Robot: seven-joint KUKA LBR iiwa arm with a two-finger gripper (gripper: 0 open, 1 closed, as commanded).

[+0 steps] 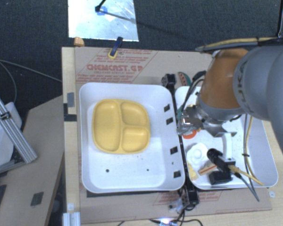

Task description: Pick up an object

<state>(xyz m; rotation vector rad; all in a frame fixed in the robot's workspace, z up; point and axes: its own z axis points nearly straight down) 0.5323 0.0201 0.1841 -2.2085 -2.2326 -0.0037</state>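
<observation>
My gripper reaches down over the left side of the right bin, close to the wall between the two bins. The grey wrist and orange band cover most of it. Just below it lies a small red-orange thing, partly hidden. Nearer the front of the same bin are a white rounded object, a pale yellow piece and a thin brown stick. I see nothing held by the gripper.
The left bin holds a yellow divided plate. The arm hides the back of the right bin. Behind the bins, on the cardboard, lie a blue-and-yellow item and a shiny sheet.
</observation>
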